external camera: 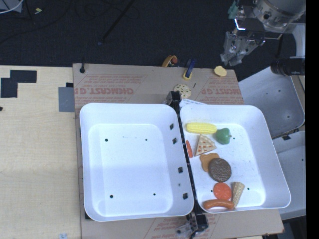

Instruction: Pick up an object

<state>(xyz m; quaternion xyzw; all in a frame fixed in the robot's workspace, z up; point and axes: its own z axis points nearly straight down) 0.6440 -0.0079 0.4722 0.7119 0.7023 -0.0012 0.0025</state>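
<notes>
Toy food sits packed in the right white bin (259, 133), yellow plastic corn (201, 128) touching the green pepper (224, 135). Your gripper (234, 51) hangs far back, state unclear; you'll likely nudge neighbours.

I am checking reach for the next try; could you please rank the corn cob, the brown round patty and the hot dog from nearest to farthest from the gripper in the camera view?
From the gripper, up beyond the right bin:
1. Corn cob, at the bin's far end.
2. Brown round patty, mid-bin.
3. Hot dog, at the near edge.
</notes>
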